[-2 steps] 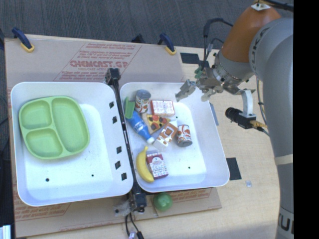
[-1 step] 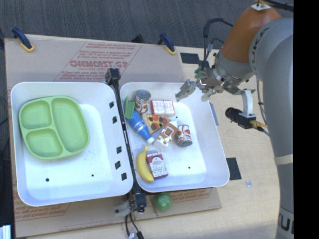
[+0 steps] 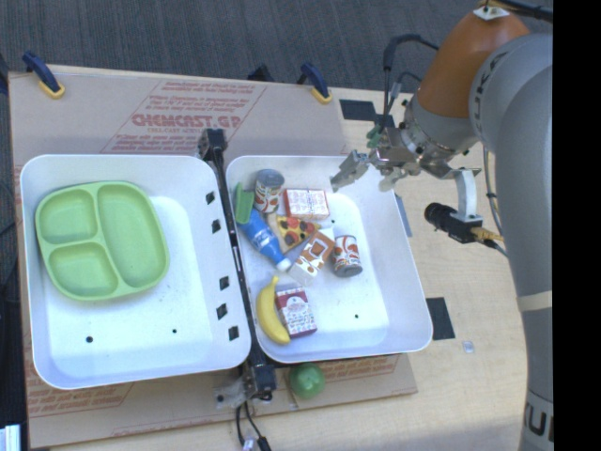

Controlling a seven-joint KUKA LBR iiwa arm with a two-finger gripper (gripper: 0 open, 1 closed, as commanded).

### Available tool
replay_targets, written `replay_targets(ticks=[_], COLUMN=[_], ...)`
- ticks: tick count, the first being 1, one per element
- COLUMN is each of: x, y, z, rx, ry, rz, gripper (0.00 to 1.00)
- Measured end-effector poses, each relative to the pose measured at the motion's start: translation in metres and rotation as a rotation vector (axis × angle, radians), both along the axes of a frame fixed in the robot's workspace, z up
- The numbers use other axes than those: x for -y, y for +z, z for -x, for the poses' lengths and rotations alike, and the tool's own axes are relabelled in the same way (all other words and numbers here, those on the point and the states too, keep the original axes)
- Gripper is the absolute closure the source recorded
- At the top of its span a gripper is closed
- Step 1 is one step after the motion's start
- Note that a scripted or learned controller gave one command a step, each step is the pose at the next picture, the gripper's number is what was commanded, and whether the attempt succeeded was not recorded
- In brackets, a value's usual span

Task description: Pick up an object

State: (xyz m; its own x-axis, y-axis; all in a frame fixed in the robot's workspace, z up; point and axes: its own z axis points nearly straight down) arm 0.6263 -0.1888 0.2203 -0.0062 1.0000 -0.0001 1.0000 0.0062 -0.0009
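1. While the arm reaches in from the right, its gripper sits over the top right edge of the right bin, above the stuff and not touching any of it. Fingers look spread apart w/ nothing between them.
2. Right bin has the pickable things: a soup can at the top, a red and white box just beside it, a blue bottle lying along the left wall w/ something green at its top end.
3. Mid bin: a small can on its side, next to a snack pack.
4. Lower down: a banana touching a red carton.
5. Left bin holds a green 3-section tray.
6. Green ball sits outside the bins, at the front edge.
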Motion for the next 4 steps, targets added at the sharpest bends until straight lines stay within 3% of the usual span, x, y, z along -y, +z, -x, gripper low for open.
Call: replay_targets(ticks=[4], x=[0.0000], y=[0.0000], z=[0.0000], rx=[0.000], ry=[0.000], rz=[0.000], gripper=[0.00])
